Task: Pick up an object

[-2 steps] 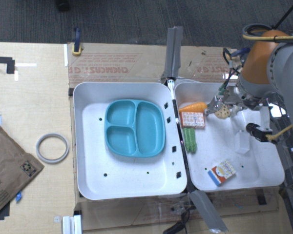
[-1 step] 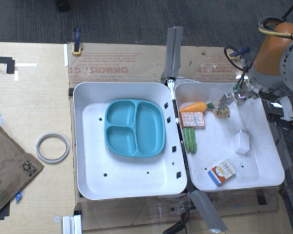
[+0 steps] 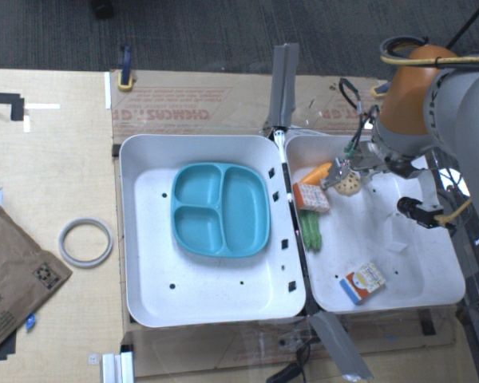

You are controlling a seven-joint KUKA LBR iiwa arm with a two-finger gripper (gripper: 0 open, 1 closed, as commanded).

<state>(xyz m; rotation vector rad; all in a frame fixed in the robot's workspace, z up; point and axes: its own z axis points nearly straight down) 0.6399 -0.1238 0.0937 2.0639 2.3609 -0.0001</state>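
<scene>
Arm (image 3: 431, 94) fills upper right of frame. Left bin (image 3: 144, 294) holds teal divided plate (image 3: 221, 210), centre frame. Right bin (image 3: 415, 286): small carton (image 3: 362, 282) lower right, green pod (image 3: 311, 231) and snack pack (image 3: 312, 197) by its left wall, orange carrot (image 3: 317, 172) above, cookie (image 3: 350, 185) just beside gripper (image 3: 341, 174). Gripper low over cookie; opening and any hold can't be told. Tape ring (image 3: 86, 241) on bench, left.
</scene>
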